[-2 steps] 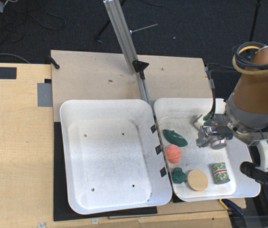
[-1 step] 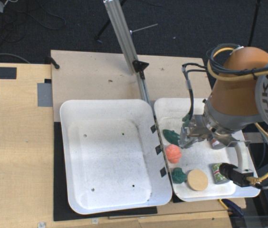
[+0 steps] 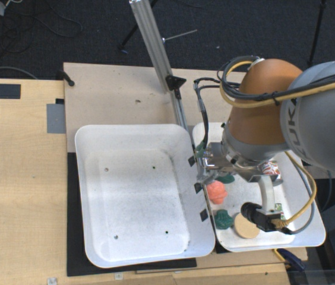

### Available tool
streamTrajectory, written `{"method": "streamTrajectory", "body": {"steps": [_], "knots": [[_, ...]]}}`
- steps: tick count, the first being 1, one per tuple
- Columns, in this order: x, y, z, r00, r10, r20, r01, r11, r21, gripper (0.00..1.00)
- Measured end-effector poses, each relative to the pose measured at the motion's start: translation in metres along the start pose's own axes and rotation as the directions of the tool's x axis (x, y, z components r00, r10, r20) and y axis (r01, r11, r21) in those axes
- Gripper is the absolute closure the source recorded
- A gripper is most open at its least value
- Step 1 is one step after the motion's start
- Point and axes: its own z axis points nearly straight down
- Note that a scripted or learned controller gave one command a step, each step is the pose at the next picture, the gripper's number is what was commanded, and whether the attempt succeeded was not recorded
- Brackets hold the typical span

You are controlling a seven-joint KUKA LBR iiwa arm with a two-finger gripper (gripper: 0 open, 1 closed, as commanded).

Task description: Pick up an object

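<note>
Orange ball: located in the right bin, against the bin's left wall, just below the gripper in the view; no contact between the two can be confirmed. Gripper state, released or clenched: cannot tell; the wrist and the grey arm cover it from above. Green object: below the ball, near it but apart; tan disc: just to the right of the green object. Red-and-white item: partly hidden under the wrist, further right. Left bin: adjacent, its rim meeting the right bin's. Aluminium bar: slants up and away behind both bins; wooden bench to the left.
</note>
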Motion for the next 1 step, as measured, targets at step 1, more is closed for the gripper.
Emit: {"method": "streamTrajectory", "body": {"steps": [1], "knots": [[0.0452, 0.009, 0.0163, 1.0, 0.001, 0.001, -0.001, 1.0, 0.001, 1.0]]}}
